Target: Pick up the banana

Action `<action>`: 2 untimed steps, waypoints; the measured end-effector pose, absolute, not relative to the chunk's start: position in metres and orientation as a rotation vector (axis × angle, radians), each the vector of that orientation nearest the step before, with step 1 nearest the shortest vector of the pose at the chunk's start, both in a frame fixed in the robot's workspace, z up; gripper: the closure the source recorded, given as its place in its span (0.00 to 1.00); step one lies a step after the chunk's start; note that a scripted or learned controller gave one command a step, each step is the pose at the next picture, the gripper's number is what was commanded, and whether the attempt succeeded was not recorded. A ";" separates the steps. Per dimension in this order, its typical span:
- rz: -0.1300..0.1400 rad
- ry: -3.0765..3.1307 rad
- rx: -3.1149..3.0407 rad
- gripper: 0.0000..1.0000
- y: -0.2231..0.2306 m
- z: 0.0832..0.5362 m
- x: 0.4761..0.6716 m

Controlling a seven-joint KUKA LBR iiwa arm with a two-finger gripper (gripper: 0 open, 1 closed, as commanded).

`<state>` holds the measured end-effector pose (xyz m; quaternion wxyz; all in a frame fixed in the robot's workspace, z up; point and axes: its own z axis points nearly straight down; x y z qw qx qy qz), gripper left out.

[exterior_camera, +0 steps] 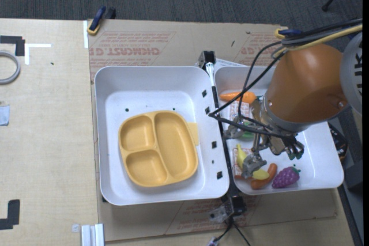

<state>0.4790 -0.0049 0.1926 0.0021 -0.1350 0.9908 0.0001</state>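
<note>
Crowding at the right bin's (323, 178) 6 o'clock risks a mis-grab: gripper (252, 165), spread undeterminable, is poised over banana (240, 154), sausage (260, 183) adjacent.

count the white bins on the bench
2. The left bin holds a yellow divided plate. The right bin holds toy food, including purple grapes, under the arm; more items may be hidden beneath it.
</note>
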 end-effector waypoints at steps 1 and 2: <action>0.000 2.951 -1.067 0.00 0.006 0.193 0.488; 0.001 2.908 -1.181 0.00 0.015 0.192 0.494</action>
